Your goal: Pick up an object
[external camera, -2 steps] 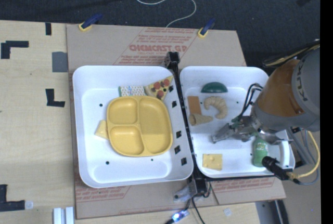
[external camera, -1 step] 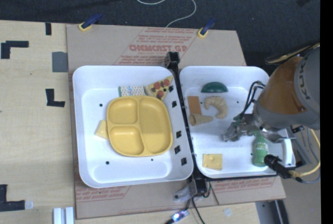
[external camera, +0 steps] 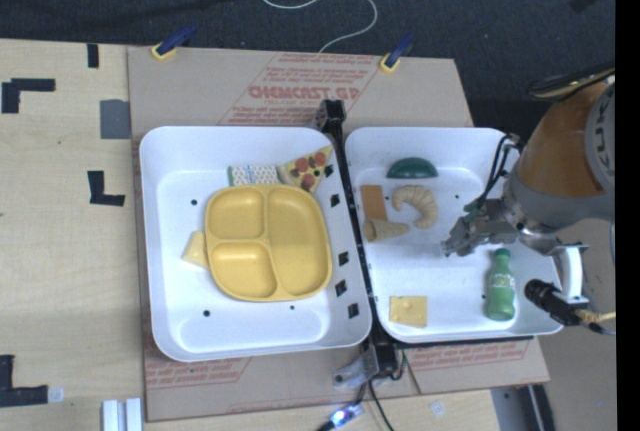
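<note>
Gripper (external camera: 468,237) sits low in the right bin (external camera: 455,141) near its right wall, just above the green bottle (external camera: 499,286); finger state cannot be determined. Croissant (external camera: 417,203) lies mid-bin, cheese slice (external camera: 408,310) by the front edge. Yellow divided plate (external camera: 268,241) occupies the left bin (external camera: 165,219).

We read red print on cardboard sheet (external camera: 300,94) under bins, upside down from this angle: large word looks like "CHEMCAST", smaller red lines beside and below it too blurred to make out. More red print on cardboard strip (external camera: 470,359) along near edge, illegible. We find no readable label on green bottle (external camera: 499,286). Black angular marks (external camera: 100,187) on counter (external camera: 60,219) form no letters.
</note>
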